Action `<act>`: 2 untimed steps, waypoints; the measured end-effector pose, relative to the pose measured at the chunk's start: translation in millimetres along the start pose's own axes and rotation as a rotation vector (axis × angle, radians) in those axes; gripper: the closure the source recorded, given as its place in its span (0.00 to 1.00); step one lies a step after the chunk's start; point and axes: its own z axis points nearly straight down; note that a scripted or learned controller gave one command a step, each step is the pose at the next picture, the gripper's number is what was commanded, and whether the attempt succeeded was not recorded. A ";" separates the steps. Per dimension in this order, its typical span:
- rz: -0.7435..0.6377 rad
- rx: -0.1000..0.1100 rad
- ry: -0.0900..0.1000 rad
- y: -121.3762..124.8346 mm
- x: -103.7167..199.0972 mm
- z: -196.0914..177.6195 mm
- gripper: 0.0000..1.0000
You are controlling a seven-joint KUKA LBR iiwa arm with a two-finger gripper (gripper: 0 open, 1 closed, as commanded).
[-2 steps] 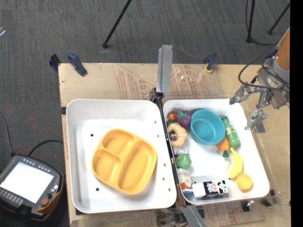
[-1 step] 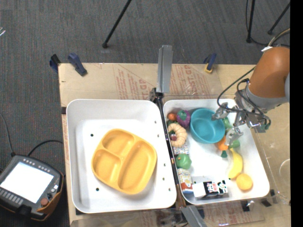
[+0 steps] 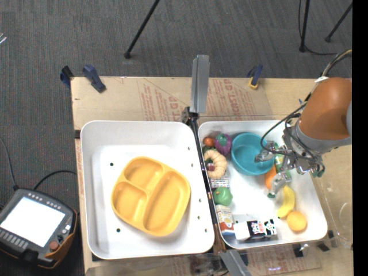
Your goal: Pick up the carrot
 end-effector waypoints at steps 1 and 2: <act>-0.007 -0.001 -0.003 2.5 -2.2 -9.4 1.00; -0.119 0.004 0.001 -8.5 47.2 -149.0 1.00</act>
